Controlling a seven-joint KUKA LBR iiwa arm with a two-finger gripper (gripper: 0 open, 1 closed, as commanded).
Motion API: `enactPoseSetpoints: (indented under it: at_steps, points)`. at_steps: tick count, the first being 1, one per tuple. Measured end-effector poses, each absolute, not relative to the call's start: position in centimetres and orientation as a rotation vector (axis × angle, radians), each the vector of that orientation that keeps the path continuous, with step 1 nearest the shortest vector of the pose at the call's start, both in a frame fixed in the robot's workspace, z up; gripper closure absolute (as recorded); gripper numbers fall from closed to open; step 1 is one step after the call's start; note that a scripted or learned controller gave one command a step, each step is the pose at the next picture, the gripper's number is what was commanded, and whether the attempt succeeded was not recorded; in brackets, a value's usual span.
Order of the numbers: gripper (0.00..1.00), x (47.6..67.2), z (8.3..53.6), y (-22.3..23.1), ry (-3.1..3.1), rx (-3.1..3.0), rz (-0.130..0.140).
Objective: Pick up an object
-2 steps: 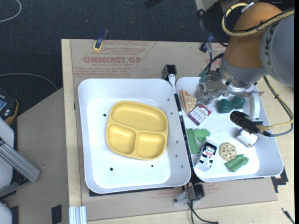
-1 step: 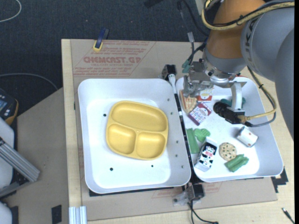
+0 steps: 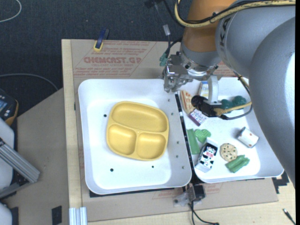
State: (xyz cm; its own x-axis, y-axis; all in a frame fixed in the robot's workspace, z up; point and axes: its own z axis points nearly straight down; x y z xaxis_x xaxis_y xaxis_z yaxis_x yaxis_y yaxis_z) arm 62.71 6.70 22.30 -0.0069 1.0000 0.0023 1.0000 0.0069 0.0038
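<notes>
1. Dark carpet [image 3: 47, 13] surrounds the bench [image 3: 122, 62], which is topped with brown board printed in red lettering. 1 blue-and-yellow clip [image 3: 100, 40] sits on its far edge.
2. I count 2 shallow white bins side by side, the left bin [image 3: 93, 135] and the right bin [image 3: 260, 156], meeting along a shared middle rim.
3. In the left bin lies 1 yellow tray [image 3: 137, 129]. It is smooth and glossy with rounded corners, is moulded into 3 compartments, and lies flat near the bin's centre.
4. The right bin holds the small things on offer:
   - 2 bright green pieces, 1 near the middle rim [image 3: 197, 139] and 1 at the near side [image 3: 236, 164]
   - 1 teal piece [image 3: 236, 101] at the far side
   - 1 round speckled cookie [image 3: 228, 151]
   - 1 short white cylinder [image 3: 247, 137]
   - 1 black-and-white box [image 3: 206, 157]
   - 1 tan slab [image 3: 186, 100] with a waffle pattern
   - 1 purple packet [image 3: 197, 117] just beside the slab
5. From my screen, 1 arm [image 3: 262, 36] reaches in from the right. Its broad grey shell looms over the right bin's far corner, and the orange band [image 3: 211, 3] sits above a wrist that points straight down.
6. The gripper [image 3: 173, 83] hangs at the far end of the middle rim, between the 2 bins. It is beyond the yellow tray and close to the tan slab. I cannot tell whether it is set wide or narrow.
</notes>
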Motion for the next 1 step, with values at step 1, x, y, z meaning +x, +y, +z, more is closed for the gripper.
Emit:
enactPoseSetpoints:
  at_steps: [1]
  points:
    - [1.00, 62.36, 21.73, 8.50, 2.225, 2.220, -0.002]
